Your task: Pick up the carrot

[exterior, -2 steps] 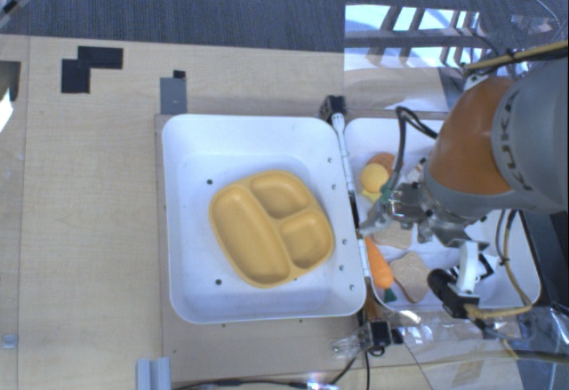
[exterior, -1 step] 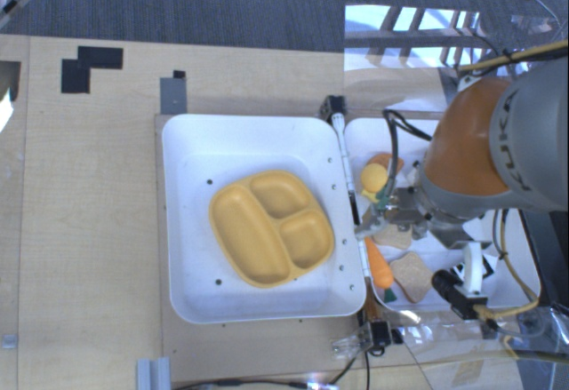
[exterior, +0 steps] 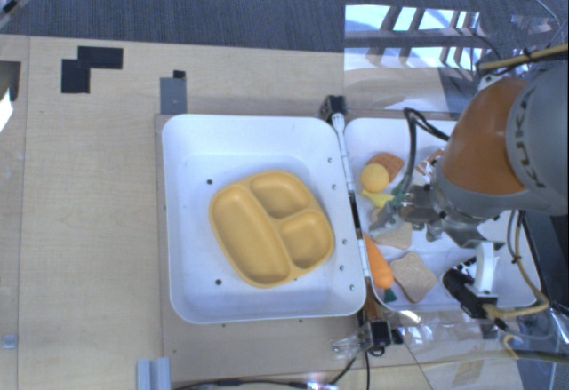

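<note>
Carrot: small orange carrot (exterior: 380, 266) lies in the right white bin (exterior: 404, 313) against its left wall, beside a tan bread slice (exterior: 413, 277).
Pincer: pincer (exterior: 391, 218) hovers just above-right of the carrot; opening cannot be told.
Left bin: yellow divided plate (exterior: 269, 226).

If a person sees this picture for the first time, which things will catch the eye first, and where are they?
First comes the yellow divided tray, lying in the middle of the left bin. Next is the grey arm with its orange band, reaching over the right bin from the right. The small orange carrot lies by that bin's left wall, beside a piece of bread.
</note>
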Action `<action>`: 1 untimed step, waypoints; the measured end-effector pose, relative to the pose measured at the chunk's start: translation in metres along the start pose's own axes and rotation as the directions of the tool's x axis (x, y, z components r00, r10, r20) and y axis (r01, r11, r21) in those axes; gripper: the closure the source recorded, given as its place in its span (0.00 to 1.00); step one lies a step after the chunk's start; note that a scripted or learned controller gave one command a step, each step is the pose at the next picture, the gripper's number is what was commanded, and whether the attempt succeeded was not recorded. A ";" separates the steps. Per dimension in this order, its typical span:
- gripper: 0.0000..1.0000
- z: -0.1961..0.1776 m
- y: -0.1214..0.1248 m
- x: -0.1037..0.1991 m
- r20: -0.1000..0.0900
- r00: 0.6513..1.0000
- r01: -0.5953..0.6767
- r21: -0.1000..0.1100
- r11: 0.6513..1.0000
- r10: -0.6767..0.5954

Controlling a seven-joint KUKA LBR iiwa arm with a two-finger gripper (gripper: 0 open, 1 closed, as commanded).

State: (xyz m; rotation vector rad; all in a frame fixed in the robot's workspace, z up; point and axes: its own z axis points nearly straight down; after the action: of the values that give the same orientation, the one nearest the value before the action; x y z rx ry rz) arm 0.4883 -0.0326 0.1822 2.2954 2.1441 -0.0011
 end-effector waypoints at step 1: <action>0.00 0.000 -0.001 0.024 -0.001 0.999 0.043 0.001 0.999 -0.043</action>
State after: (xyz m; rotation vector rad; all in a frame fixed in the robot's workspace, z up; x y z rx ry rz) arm 0.4889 -0.0089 0.1819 2.2499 2.1936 -0.0004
